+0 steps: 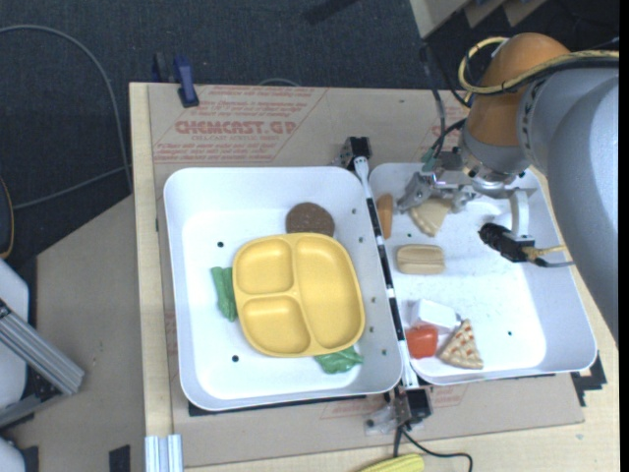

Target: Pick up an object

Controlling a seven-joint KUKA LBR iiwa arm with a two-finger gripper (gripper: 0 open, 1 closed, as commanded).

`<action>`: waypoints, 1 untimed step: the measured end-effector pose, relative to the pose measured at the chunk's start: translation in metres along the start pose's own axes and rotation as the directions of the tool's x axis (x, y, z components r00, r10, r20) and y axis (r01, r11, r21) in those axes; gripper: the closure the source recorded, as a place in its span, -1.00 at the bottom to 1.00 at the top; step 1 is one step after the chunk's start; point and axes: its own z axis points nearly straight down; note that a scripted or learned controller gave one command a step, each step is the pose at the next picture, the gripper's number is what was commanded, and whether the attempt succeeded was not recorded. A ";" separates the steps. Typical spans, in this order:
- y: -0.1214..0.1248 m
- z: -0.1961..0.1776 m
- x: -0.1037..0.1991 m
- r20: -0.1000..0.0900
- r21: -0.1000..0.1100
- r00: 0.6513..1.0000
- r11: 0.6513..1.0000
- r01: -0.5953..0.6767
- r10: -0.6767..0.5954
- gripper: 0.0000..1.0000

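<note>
Pincer [439, 197] was low over pale food piece [428, 219] in right bin [560, 313]; grip state unclear. Nothing visibly lifted; pick remained.

The arm [580, 116] has a smooth grey casing. An orange band [511, 77] encircles it above the wrist. Yellow and black cables loop beside the band.

Two bins [187, 264] [550, 332], one yellow tray [295, 293], one patty [311, 218], two lettuce leaves [224, 293] [339, 361], one bun [420, 259], one tomato [422, 341], one pizza slice [461, 346].
</note>
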 end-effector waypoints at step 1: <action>0.000 -0.010 0.000 0.002 -0.002 1.000 1.000 0.001 -0.001 1.00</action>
